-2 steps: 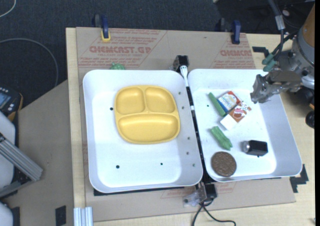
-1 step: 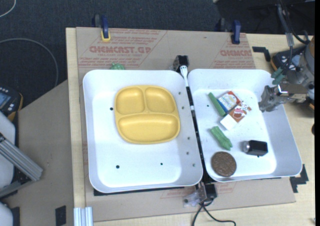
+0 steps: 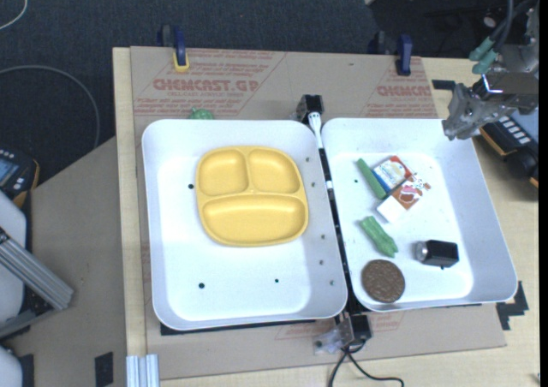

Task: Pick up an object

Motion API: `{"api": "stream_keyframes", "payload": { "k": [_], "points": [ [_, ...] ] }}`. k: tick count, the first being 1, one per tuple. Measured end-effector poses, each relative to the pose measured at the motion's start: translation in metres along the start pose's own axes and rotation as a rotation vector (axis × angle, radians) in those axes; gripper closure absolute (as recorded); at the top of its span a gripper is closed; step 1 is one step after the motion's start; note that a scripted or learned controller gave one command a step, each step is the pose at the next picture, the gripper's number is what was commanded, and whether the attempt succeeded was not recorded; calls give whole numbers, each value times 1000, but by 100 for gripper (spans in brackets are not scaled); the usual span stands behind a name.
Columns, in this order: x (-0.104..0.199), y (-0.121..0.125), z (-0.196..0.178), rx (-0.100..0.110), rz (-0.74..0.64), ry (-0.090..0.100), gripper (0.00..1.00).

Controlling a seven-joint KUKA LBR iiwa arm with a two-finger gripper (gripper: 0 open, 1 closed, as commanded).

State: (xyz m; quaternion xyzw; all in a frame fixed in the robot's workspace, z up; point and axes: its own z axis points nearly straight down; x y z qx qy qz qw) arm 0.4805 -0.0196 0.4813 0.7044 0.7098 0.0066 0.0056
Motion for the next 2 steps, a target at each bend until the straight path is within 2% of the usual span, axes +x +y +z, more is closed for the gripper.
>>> {"api": "stream_keyframes", "payload": {
  "k": [1,2],
  "points": [
    [-19,-3,84,25,11,-2,100],
    [134,16,70,13,-10,3,100]
  ]
}}
